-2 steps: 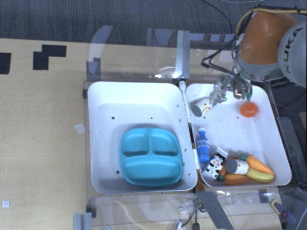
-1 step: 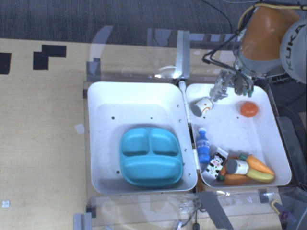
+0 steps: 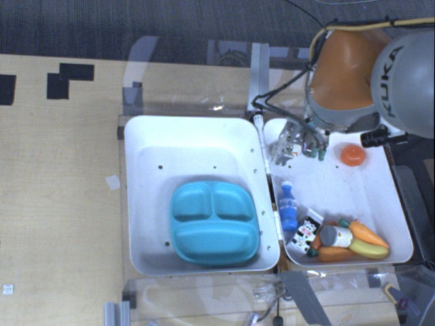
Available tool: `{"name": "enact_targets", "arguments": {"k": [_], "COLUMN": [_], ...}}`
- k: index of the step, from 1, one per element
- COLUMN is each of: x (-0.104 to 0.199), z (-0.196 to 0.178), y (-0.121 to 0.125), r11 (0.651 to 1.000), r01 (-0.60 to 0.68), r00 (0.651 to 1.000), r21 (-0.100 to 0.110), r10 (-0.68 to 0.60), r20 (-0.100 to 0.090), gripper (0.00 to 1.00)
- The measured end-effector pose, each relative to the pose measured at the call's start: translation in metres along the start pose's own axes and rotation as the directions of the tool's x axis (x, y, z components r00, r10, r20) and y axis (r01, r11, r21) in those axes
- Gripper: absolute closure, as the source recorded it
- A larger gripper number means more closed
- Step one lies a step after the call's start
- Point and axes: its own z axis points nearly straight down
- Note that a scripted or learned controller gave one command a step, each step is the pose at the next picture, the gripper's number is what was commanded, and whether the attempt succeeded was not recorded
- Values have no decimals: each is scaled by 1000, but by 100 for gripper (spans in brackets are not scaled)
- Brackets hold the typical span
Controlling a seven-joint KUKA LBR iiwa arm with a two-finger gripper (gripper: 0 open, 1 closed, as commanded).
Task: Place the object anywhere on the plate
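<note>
Sky-blue three-compartment plastic plate (image 3: 215, 223): in left white bin (image 3: 146, 182), bare. Small blue plastic bottle (image 3: 287, 207): lying in right white bin (image 3: 401, 216), ungrasped. Tool (image 3: 299, 145): above right bin's far end; opening undeterminable, nothing visibly held. Placement pending.

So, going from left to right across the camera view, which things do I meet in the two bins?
Blue plate → blue bottle → gripper → orange ball → carrot.
</note>
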Motion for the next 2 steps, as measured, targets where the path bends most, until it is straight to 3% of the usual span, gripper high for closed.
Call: {"name": "enact_targets", "arguments": {"k": [1, 2], "x": [-1, -57], "z": [0, 0], "y": [-14, -27], "r11": [976, 848], "r01": [217, 531], "r00": [976, 848], "r21": [0, 1], "r10": [-217, -531], "r20": [1, 5], "gripper": [100, 100]}}
